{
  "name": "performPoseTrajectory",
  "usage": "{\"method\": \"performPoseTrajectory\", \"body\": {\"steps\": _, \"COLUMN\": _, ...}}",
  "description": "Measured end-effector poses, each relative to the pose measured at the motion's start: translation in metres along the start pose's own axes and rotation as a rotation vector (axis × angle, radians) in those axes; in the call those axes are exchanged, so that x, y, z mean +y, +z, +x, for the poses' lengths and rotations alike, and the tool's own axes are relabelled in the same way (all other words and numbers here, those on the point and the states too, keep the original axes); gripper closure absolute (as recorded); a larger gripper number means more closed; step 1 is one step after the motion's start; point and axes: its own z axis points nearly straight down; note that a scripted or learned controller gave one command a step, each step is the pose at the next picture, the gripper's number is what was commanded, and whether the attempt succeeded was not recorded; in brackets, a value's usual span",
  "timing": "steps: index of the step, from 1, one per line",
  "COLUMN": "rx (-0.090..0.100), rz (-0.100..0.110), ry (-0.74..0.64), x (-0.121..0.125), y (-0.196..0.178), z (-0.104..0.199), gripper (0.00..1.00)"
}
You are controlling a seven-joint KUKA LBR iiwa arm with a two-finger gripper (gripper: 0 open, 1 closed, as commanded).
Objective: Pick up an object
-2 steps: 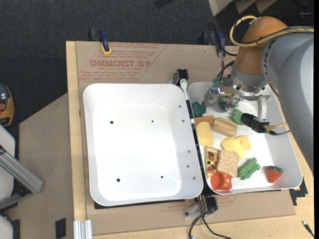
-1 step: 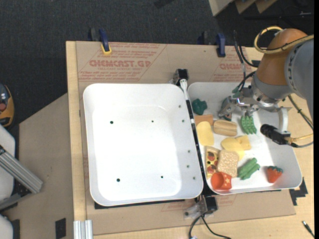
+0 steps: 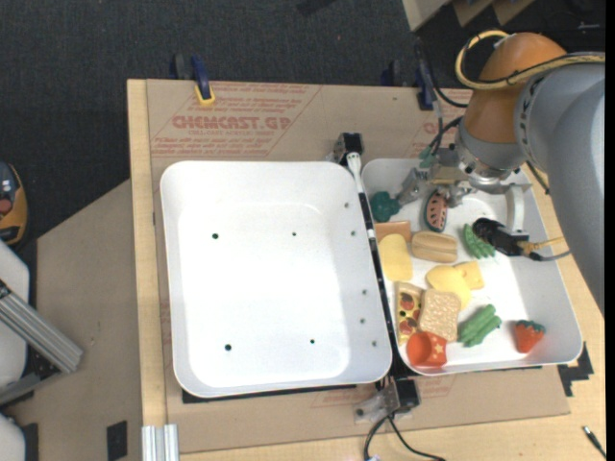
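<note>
The left bin [image 3: 259, 267] lay on the counter [image 3: 231, 113], well to the left of the bread roll [image 3: 434, 247], which serves here as the marker for everything else. The roll sat in the right bin [image 3: 553, 301], among a crowd of toy foods.

Left of the roll and a little beyond it lay a teal piece [image 3: 384, 205]. A yellow cylinder [image 3: 394, 255] stood just beside the roll on its left. Nearer the camera than the roll were a pizza slice [image 3: 408, 305], a speckled cracker [image 3: 441, 313] and a red piece [image 3: 426, 349].

Just beyond the roll, toward the bin's far wall, lay the watermelon slice [image 3: 437, 209], the likeliest thing to be picked. The gripper [image 3: 444, 198] hung right over it, up and slightly right of the roll. Whether the gripper was spread, narrowed or closed on the slice could not be told from this angle.

Right of the roll lay a yellow cheese wedge [image 3: 456, 279], a green vegetable [image 3: 479, 326] and, farthest right, a strawberry [image 3: 527, 335].

The slice looked like a light, stiff toy with a smooth skin, so it would likely weigh almost nothing but could slip or squirt sideways. The flat faces across its thin width seemed the best hold, taken near the middle and away from the curved rind.
</note>
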Motion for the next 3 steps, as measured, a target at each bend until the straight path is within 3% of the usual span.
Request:
{"method": "performPoseTrajectory", "body": {"steps": 1, "rx": -0.001, "rz": -0.001, "ry": 0.002, "x": 0.0, "y": -0.011, "z": -0.002, "gripper": 1.0}}
{"method": "performPoseTrajectory", "body": {"steps": 2, "rx": -0.001, "rz": 0.002, "ry": 0.007, "x": 0.0, "y": 0.001, "z": -0.038, "gripper": 1.0}}
{"method": "performPoseTrajectory", "body": {"steps": 3, "rx": 0.001, "rz": 0.005, "ry": 0.007, "x": -0.068, "y": -0.061, "z": -0.032, "gripper": 1.0}}
